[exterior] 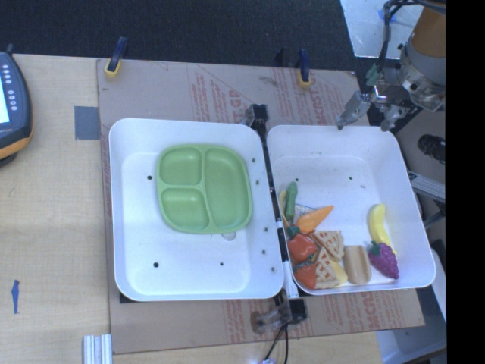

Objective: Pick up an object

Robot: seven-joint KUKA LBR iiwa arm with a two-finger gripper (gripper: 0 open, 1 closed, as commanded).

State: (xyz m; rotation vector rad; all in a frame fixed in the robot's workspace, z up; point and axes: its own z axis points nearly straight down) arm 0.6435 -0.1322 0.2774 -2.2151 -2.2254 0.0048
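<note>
The right bin (345,154) holds a heap of toy food along its near side. There is a yellow banana (377,224), purple grapes (385,260), a tan bread roll (356,265), a waffle (329,252), an orange carrot (314,218), a red tomato (301,247) and a green pod (292,202). My gripper (367,124) hangs over the far rim of the right bin, well away from the food. It is open, with nothing between its two spread fingers (347,117).
The left bin (129,226) carries a green divided plate (204,188). A black clamp (258,115) sits between the bins at the far side. Blue and yellow clips (115,55) pin the cardboard. A handheld controller (11,105) lies at the far left.
</note>
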